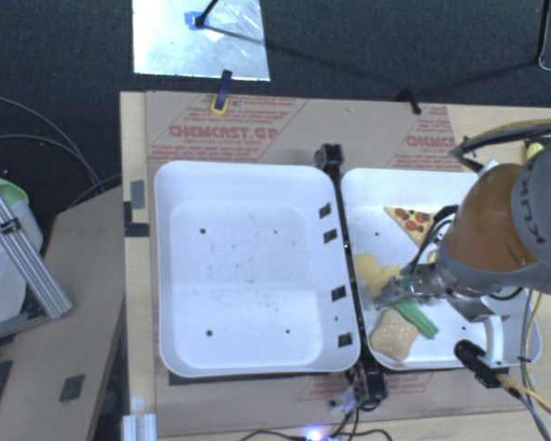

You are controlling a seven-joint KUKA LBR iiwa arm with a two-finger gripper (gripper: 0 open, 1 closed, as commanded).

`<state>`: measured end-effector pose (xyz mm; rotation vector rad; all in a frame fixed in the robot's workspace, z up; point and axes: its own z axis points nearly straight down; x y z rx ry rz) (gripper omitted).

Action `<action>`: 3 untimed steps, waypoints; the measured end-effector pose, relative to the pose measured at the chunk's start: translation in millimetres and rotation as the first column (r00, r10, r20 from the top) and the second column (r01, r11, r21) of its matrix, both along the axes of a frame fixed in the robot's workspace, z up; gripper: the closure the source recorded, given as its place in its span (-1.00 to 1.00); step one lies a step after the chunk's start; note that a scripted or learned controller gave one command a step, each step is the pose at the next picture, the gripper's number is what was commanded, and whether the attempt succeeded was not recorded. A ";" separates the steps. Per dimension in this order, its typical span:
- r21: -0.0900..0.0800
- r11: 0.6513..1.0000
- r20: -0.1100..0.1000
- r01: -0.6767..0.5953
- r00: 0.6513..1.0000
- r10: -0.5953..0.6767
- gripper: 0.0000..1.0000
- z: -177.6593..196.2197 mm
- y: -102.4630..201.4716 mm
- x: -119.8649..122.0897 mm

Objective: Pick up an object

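Two white bins sit side by side on the worktop (257,122). I see the left bin (248,269) with a bare floor, and the right bin (372,196) with the things in it. The arm (496,223) reaches in from the right over the right bin. Its hand (397,292) is low in the bin, just above a green piece (419,320) and beside a yellow lump (372,269); I cannot tell its state. A pale bread-like piece (393,335) lies near the front wall. A pizza slice (411,220) lies toward the back, apart from the hand.
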<state>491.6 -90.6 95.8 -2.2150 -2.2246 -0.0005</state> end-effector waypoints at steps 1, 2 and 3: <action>-0.003 1.000 0.007 -0.001 1.000 0.001 -1.00 -11.3 -0.5 60.4; 0.001 1.000 0.004 -0.004 1.000 0.004 -1.00 93.2 56.6 -6.8; -0.002 1.000 0.004 0.004 1.000 -0.004 -1.00 88.6 43.9 -4.8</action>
